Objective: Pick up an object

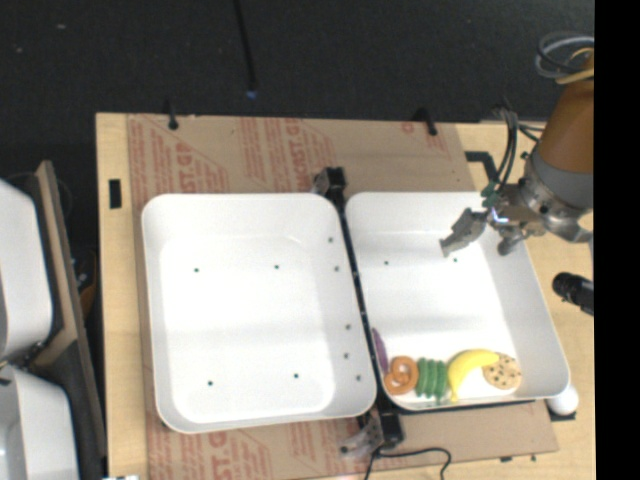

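Note:
Several small toys lie in a row along the near wall of the right bin (pixel 520 298): an orange ring (pixel 402 375), a green ribbed piece (pixel 432 378), a yellow banana (pixel 471 365) and a speckled cookie (pixel 502 372). A thin purple piece (pixel 379 349) rests against the bin's left wall. My gripper (pixel 487 236) hangs over the far right part of this bin, well away from the toys. It is open, its two fingers spread apart with nothing between them.
The left bin (pixel 250 308) sits beside the right one, their rims meeting at a dark clamp (pixel 330 180). Both rest on a cardboard-covered bench (pixel 250 153). White containers (pixel 20 268) stand at the far left.

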`<state>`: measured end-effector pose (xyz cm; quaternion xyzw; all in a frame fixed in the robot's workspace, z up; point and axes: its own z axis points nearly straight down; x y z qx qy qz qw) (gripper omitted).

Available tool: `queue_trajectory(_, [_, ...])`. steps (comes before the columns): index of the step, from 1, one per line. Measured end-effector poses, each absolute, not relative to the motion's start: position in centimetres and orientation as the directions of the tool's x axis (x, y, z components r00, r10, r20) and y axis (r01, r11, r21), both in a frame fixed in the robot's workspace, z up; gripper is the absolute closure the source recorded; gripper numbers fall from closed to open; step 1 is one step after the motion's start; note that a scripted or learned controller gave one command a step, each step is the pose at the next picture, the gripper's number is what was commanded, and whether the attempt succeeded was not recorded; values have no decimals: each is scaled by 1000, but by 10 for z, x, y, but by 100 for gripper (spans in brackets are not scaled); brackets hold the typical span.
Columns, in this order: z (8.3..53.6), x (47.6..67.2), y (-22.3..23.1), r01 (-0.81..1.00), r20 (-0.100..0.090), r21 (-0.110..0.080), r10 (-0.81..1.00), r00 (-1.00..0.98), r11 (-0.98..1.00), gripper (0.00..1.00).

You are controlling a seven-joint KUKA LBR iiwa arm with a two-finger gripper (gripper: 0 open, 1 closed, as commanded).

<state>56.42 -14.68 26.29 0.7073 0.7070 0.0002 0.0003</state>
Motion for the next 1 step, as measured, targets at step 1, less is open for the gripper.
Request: queue_trajectory(1, [142,506,-151,1000,1,-10,1000,3,-2,0])
